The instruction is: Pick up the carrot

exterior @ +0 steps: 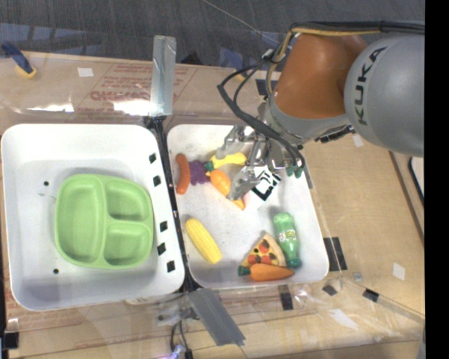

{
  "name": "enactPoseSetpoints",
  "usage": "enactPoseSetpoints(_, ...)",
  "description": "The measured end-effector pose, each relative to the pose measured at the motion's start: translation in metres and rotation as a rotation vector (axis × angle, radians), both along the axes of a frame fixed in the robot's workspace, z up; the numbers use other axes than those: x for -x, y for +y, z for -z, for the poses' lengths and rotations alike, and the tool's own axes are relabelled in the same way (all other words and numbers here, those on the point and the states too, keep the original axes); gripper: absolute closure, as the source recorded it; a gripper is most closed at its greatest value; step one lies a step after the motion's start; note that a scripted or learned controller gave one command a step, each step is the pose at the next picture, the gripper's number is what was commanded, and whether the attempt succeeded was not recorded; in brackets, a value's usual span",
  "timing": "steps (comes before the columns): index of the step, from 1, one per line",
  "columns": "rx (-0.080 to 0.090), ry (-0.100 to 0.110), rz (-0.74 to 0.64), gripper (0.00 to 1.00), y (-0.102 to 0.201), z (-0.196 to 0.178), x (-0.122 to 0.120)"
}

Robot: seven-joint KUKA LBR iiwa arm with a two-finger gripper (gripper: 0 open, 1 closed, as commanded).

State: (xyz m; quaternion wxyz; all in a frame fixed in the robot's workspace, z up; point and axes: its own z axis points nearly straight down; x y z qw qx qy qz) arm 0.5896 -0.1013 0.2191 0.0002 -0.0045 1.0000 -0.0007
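Note:
An orange carrot (271,273) with a dark green end lies along the front wall of the right bin (231,286), beside a pizza slice (264,250). A second orange, carrot-like piece (222,181) lies in the middle of the bin's back half, next to purple grapes (199,172). My gripper (243,173) hangs low over the right end of that orange piece and hides part of it. It is well behind the front carrot.
In the right bin there are also a reddish sausage (182,174), a yellow banana (230,158), a corn cob (203,240) and a green bottle (285,238). The left bin (15,200) holds a green divided plate (103,221). Cables loop above the wrist.

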Motion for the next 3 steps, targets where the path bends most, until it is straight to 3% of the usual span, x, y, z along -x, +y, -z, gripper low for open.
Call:
enactPoseSetpoints(1, -0.001, 0.0, -0.1, 0.0, -0.023, 0.128, -0.002)
enactPoseSetpoints(2, -0.001, -0.005, -0.108, 1.0, -0.021, 0.116, -0.004)
enactPoseSetpoints(3, 0.003, -0.006, -0.322, 1.0, -0.069, 0.02, 0.03)
